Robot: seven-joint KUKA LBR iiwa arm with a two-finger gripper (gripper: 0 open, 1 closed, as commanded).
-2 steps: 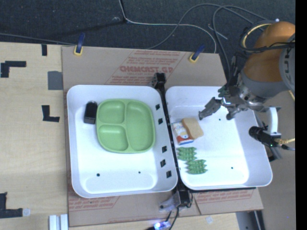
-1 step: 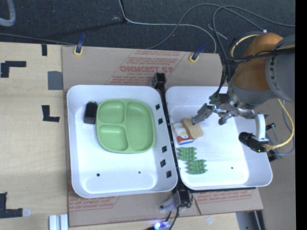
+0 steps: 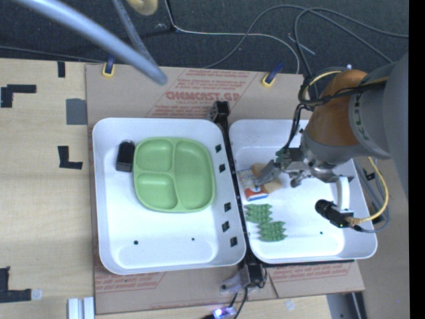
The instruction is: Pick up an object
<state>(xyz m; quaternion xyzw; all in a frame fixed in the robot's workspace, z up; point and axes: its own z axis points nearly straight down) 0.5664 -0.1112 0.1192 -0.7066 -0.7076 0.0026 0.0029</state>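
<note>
Looking down on the bench, two white bins sit side by side on a brown cardboard sheet (image 3: 199, 92), their inner walls touching along a dark divider with black clips. The left bin (image 3: 109, 244) has a green divided plate (image 3: 174, 174) filling its upper middle and a small black block (image 3: 125, 156) just beside the plate's left rim, close to the bin's left wall; the lower stretch of that bin is bare white floor, so there's plenty of room down there. Over in the right bin (image 3: 345, 244), everything crowds the left wall: a small red, white and blue packet (image 3: 255, 193) lies hard against the divider, and just below it two green leafy-looking pieces (image 3: 265, 222) lie one above the other. The lower right floor of that bin is open, though a black cable end and a yellow wire hang over it. The arm (image 3: 345, 121) comes in from the right, orange band showing, its bulk covering the bin's upper right corner. The gripper (image 3: 273, 171) reaches low and leftward, its tip right at the upper edge of the packet, near the divider wall, tight quarters. The fingers blur into the grey hardware there, so I can't tell whether the jaws are spread or closed, nor whether anything sits between them.
</note>
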